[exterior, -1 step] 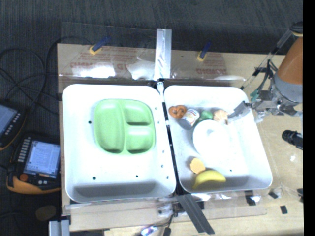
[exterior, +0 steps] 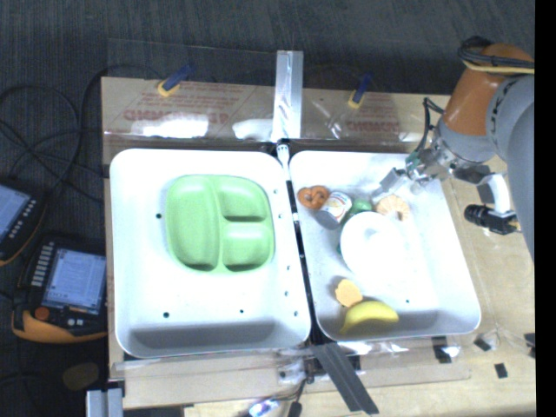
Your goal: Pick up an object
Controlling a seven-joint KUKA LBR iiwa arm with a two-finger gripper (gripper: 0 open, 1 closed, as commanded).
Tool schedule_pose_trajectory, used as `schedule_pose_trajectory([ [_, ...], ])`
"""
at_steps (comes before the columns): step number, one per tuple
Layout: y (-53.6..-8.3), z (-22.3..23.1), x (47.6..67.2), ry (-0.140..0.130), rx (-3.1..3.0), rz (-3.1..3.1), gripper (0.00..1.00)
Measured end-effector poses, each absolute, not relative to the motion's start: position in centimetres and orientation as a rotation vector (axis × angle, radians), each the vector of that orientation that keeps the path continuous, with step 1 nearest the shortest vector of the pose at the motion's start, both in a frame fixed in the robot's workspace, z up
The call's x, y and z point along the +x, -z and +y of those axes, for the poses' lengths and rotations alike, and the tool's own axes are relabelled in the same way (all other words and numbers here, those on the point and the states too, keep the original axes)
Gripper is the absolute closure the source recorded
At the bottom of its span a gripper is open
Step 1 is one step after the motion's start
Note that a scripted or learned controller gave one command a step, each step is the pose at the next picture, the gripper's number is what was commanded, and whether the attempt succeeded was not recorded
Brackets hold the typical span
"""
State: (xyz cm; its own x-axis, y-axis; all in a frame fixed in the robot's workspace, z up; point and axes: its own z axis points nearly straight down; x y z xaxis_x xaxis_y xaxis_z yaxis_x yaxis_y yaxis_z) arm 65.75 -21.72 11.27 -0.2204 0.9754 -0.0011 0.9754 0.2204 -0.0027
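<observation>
Arm sits at the right side of the bench, gripper (exterior: pixel 395 181) angled down-left over the back right corner of the right bin (exterior: pixel 460 295). Fingers look narrow, slightly parted, nothing visible between them; exact opening is hard to read at this resolution. Judged step: approach, pre-grasp, nothing picked yet. Candidates are all in the right bin: pretzel-like orange item (exterior: pixel 313 197) and a small can (exterior: pixel 334 208) against the divider side, a white plate (exterior: pixel 379 246) in the middle with a green item (exterior: pixel 360 207) touching its back rim, a tan piece (exterior: pixel 393 207) just below the fingertips, an orange chunk (exterior: pixel 347 293) and a banana (exterior: pixel 369 314) at the front wall. Left bin (exterior: pixel 139 315) holds a green divided tray (exterior: pixel 221 221), well apart from the gripper. Nearest target is the tan piece; likely the one being lined up, but that's a guess. Next move calls for opening wider, centring over the piece, descending to the bin floor, closing. Risks: the piece sits near the plate rim and the green item, so a finger could land on the plate edge and skid; small item, easy to pinch air.
</observation>
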Motion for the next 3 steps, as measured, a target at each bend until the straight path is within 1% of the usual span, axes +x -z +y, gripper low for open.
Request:
schedule_pose_trajectory([
  [1,-12.3,-21.7,65.8,-0.012,-1.960,-2.460,1.00],
  [2,-12.3,-21.7,65.8,-0.013,-1.961,-2.460,0.00],
  [3,-20.3,-22.2,66.6,-0.003,-1.920,-2.490,0.00],
])
